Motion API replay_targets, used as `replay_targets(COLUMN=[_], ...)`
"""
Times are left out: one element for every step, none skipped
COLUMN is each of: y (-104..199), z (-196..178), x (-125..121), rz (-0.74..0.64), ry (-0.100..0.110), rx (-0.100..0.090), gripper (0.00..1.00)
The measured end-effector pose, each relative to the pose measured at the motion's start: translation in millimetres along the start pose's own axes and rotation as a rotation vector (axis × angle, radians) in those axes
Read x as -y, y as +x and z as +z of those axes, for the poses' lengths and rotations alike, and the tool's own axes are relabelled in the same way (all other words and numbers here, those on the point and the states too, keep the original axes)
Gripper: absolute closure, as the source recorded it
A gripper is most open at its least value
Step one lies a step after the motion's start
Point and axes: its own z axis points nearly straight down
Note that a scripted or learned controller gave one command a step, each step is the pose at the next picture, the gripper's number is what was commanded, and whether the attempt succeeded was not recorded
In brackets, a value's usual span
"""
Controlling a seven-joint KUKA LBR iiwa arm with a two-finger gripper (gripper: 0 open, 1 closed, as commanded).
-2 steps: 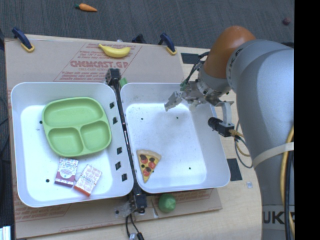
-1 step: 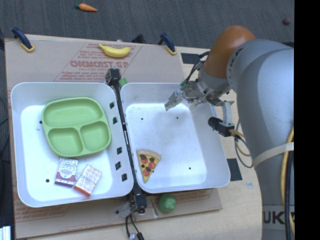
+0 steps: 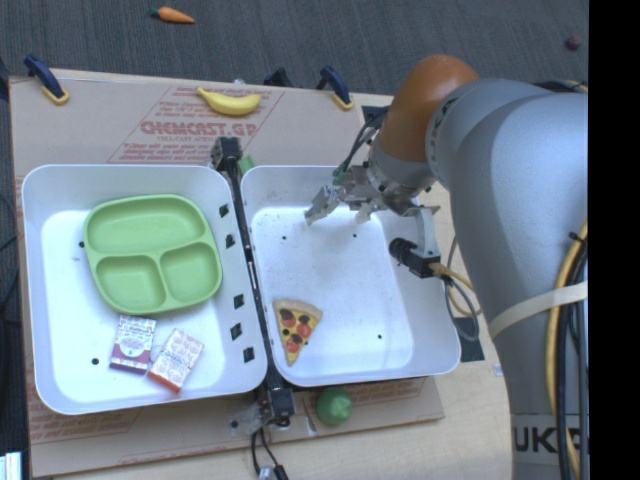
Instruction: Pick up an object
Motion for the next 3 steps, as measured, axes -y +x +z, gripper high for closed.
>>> replay_targets(y=[0, 0, 41], z=[-11, -11, 0], x=[0, 0, 0], rz=[-0.003, -0.003, 0.0], ry=[0.001, 0.001, 0.0], rx=[0.0, 0.0, 0.0], gripper=[1.0, 0.0, 0.0])
